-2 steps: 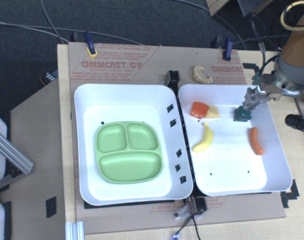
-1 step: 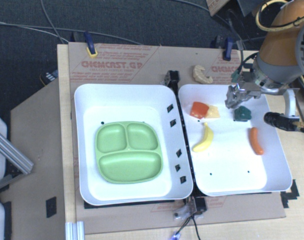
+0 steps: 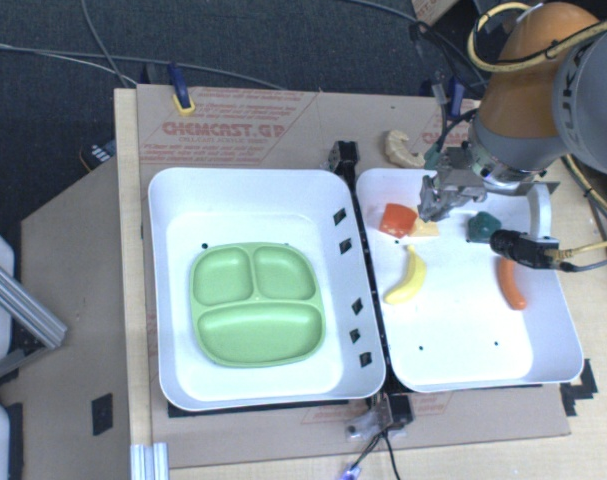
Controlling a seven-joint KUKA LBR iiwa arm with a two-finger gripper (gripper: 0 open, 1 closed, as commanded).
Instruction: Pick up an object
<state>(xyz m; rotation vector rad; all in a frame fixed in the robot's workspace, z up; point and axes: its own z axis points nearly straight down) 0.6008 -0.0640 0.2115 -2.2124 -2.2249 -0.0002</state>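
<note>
The gripper hangs over the far-left part of the right bin, its tips just above and right of a red block — whether they are apart or together I cannot tell, and nothing is visibly clamped in them. The red block lies near the bin's far-left corner, with a small pale yellow piece touching its right side. A banana lies along the left edge, just nearer than the block. A dark green piece sits toward the far-right side, and an orange carrot lies by the right edge. The left bin carries a green divided plate in its middle — well apart from the gripper.
</note>
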